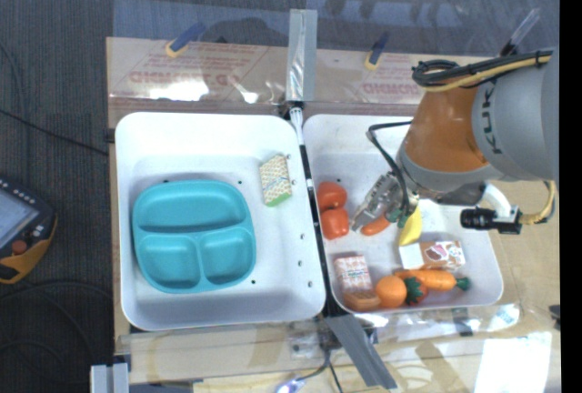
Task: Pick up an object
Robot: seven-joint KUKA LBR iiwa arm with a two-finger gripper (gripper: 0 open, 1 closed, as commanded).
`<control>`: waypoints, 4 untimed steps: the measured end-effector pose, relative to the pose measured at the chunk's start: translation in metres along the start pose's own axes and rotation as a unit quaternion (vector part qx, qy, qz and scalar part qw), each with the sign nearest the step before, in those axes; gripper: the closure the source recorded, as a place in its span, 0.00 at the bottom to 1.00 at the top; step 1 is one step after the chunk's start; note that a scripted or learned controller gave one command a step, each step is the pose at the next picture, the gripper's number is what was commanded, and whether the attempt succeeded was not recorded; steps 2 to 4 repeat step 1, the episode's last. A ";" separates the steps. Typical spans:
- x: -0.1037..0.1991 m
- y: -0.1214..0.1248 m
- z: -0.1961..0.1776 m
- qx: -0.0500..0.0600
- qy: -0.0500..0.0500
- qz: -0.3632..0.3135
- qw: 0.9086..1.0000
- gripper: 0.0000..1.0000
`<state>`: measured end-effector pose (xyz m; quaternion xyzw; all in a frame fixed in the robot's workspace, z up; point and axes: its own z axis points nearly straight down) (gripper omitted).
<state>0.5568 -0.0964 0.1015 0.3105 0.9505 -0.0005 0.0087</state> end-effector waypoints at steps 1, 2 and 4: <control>0.037 0.037 -0.083 0.004 0.007 0.137 0.991 1.00; 0.037 0.037 -0.083 0.004 0.007 0.137 0.991 1.00; 0.037 0.037 -0.083 0.004 0.007 0.137 0.991 1.00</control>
